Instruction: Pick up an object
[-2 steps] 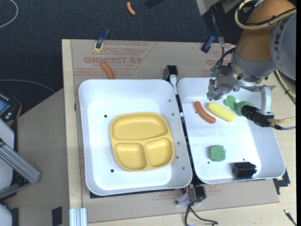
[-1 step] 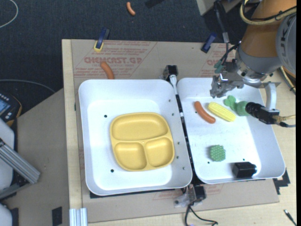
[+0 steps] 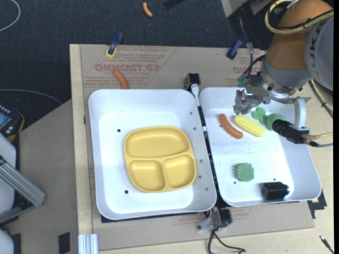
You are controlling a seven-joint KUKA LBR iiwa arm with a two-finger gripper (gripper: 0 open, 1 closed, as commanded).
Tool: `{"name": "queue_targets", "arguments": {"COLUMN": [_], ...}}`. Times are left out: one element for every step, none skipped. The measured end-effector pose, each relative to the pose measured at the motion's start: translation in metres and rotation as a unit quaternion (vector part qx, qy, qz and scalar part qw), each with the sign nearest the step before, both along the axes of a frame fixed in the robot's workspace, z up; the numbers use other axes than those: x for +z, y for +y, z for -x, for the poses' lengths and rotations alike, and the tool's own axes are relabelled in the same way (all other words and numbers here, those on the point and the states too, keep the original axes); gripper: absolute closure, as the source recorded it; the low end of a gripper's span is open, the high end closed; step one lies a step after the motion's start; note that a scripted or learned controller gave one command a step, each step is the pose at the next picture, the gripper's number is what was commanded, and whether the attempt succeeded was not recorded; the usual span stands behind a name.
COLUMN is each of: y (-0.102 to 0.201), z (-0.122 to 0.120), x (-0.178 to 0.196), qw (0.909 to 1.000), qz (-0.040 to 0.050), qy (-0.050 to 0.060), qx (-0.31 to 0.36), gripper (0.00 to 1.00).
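The right bin (image 3: 296, 168) holds a red-orange sausage (image 3: 230, 126), a yellow corn cob (image 3: 249, 125), a green leafy piece (image 3: 263, 116), a green round knobbly item (image 3: 244, 172) and a black block (image 3: 275, 190). My gripper (image 3: 243, 106) hangs over the bin's far part, just above the corn cob's upper end and right of the sausage. No item sits between its fingers.
The left bin (image 3: 106, 157) holds a yellow three-compartment plate (image 3: 159, 157). A second sausage (image 3: 121, 79) lies on the cardboard behind the left bin, and a small orange piece (image 3: 147, 9) lies on the dark floor. Clamps (image 3: 112, 45) grip the board's far edge.
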State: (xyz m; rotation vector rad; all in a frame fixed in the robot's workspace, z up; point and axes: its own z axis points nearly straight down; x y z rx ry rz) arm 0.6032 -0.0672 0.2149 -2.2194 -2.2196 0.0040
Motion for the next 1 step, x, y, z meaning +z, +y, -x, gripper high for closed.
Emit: {"name": "queue_targets", "arguments": {"y": [0.0022], "z": [-0.0017], "x": [0.0209], "qw": [1.0], "qz": [0.0006], "qy": [-0.004], "qx": [0.0], "gripper": [1.0]}}
